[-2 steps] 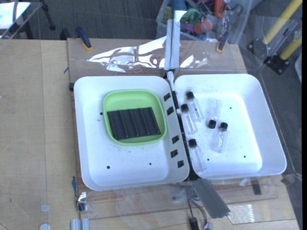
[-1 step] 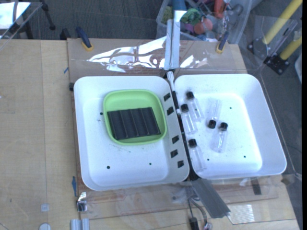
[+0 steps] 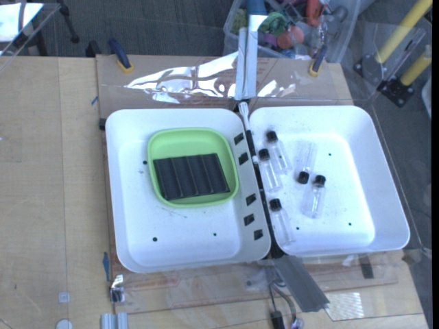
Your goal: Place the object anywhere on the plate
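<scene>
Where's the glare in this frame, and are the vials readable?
Camera view: strong glare on the crinkled clear film behind the bins; the clear black-capped vials nearly vanish against the right bin, mostly caps showing; the green plate with its dark ribbed insert reads sharply; soft overall focus.

vials [image 3: 288,177] crowd right bin [image 3: 357,184], plate [image 3: 193,141] mostly covered

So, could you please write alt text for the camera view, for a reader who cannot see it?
Two shallow white bins sit side by side on a wooden bench: the left bin holds a green plate with a dark ridged object lying on it, and the right bin holds several small clear vials with black caps. A clear tub of colourful items stands behind.
</scene>
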